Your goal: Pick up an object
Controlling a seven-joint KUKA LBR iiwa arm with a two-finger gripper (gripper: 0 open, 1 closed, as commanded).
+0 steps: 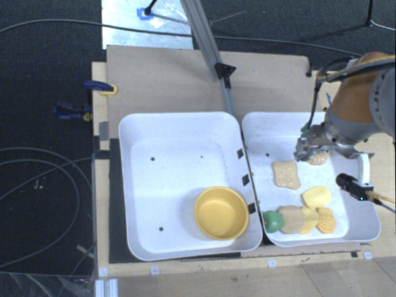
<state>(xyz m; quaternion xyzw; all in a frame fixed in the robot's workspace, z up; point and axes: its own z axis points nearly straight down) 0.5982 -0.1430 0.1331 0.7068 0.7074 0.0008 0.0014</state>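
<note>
Beige object [318,159] in right bin [260,129], far side, partly under gripper [305,151]. Left bin [133,129] holds yellow bowl [221,212]. Flat tan piece [286,174] just beside target. Gripper state: cannot tell. Risk: off-centre contact, object slides away, grasp fails. No readable labels or writing.

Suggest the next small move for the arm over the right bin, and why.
Probably a short straight descent, then close. The end effector sits low in the right bin beside a pale tan piece at its tip, and nothing is visibly held. The flat beige slab lies apart, nearer the camera, so it shouldn't interfere.
</note>
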